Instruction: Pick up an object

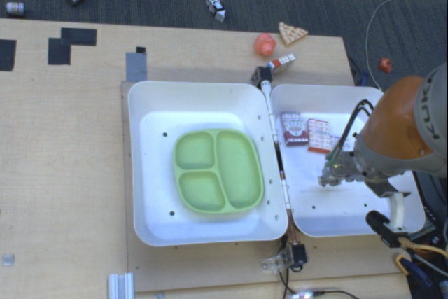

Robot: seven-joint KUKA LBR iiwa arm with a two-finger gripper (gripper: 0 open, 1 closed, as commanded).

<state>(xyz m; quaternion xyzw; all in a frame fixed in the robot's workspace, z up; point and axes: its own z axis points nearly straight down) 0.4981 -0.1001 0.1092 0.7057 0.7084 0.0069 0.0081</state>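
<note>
Gripper (329, 177) low in right bin (308, 217), finger state unclear, red-and-white packets (306, 131) just behind it

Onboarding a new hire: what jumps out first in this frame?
The green divided plate in the left bin. Then the grey arm with its orange band, reaching over the right bin, its gripper low near two small red-and-white packets.

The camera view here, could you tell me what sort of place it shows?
Probably a robotics lab test bench: two white bins set on a wooden bench, a grey and orange arm reaching in, cables, and small objects scattered on carpet.
</note>
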